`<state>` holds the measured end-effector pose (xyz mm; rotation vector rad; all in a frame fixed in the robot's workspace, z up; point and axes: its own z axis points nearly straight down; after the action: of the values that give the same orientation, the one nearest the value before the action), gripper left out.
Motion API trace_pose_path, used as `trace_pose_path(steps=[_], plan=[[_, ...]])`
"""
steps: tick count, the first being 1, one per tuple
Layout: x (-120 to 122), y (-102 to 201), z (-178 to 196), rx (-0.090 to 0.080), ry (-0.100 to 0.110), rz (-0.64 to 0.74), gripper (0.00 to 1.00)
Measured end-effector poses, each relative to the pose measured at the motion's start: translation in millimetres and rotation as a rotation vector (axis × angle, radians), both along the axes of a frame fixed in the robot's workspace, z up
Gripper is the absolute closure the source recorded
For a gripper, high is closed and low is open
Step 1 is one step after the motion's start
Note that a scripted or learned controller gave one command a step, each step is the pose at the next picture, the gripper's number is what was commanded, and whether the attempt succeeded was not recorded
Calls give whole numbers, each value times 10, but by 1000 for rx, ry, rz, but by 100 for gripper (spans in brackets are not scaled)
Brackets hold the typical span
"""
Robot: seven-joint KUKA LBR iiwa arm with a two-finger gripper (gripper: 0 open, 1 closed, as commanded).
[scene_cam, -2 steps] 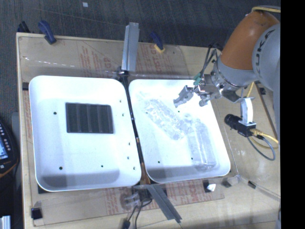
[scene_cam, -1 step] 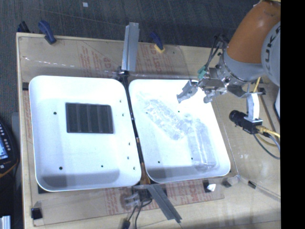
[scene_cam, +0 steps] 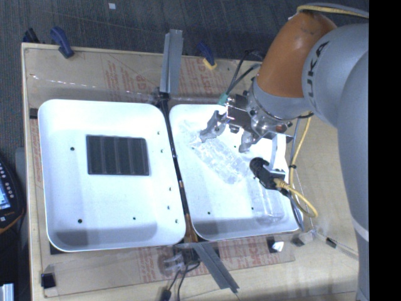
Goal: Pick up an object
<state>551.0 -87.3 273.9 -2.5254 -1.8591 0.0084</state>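
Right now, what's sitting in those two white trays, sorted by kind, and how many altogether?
Dark grey ribbed panel, in the left bin: 1
Clear plastic item, in the right bin below the gripper: 1, as far as the glare allows
Total: 2

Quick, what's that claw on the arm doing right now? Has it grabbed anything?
Gripper: fingers spread open over the right bin, above a clear plastic object; nothing is between them.

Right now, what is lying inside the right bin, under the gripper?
In the right bin, a clear plastic item lies on the floor below the gripper. The arm covers the bin's upper right corner, so that part stays unknown.
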Motion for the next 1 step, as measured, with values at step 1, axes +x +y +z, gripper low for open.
trace_pose_path(steps=[1], plan=[[219,-945,876,-2,-7,-49,0]])
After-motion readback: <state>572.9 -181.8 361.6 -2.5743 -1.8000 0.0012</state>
